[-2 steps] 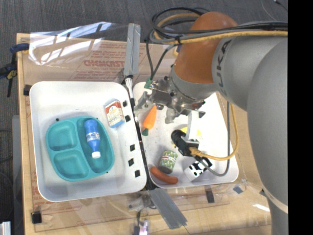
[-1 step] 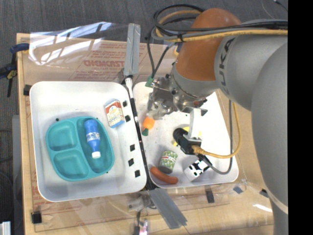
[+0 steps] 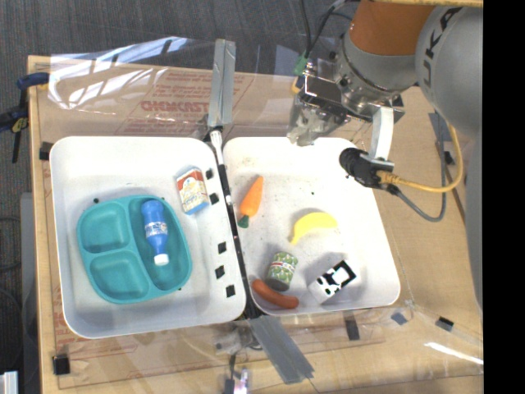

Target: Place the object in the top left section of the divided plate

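Camera view: the gripper [image 3: 305,130] hangs over the right bin's [image 3: 379,228] far rim; whether its jaws are wide or narrow cannot be told. A blue bottle [image 3: 154,231] lies in the teal divided plate's [image 3: 107,257] right section, left bin [image 3: 82,158].

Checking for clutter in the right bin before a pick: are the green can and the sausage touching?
Touching. In the camera view the green can overlaps the sausage at its lower edge, with no white floor between them.

Teal divided plate [image 3: 105,257] in left bin, blue bottle [image 3: 155,231] lying in its right section
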You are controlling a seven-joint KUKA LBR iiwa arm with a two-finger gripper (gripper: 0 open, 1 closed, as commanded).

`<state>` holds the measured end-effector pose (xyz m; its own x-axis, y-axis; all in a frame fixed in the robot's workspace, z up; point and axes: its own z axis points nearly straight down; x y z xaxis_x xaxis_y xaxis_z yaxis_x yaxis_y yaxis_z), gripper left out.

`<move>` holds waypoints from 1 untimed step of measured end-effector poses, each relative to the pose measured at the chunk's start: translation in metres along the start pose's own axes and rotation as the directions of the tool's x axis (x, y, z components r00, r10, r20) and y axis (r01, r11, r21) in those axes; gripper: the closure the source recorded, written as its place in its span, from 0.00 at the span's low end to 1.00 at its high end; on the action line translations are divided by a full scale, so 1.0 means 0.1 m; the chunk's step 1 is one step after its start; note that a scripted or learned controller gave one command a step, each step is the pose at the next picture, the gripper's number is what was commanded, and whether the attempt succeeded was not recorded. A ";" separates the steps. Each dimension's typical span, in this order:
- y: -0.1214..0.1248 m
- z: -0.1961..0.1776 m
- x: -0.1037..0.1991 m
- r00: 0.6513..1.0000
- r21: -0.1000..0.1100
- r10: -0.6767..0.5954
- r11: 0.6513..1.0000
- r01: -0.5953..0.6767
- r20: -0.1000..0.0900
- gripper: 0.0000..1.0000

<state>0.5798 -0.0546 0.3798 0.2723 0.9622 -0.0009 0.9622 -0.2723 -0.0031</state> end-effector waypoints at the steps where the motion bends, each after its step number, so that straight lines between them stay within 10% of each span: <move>1: 0.65 0.10 -0.55 0.994 0.002 0.114 0.994 -0.114 0.001 1.00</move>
<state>0.6272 -0.1250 0.3692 0.3798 0.9250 -0.0024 0.9250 -0.3798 -0.0052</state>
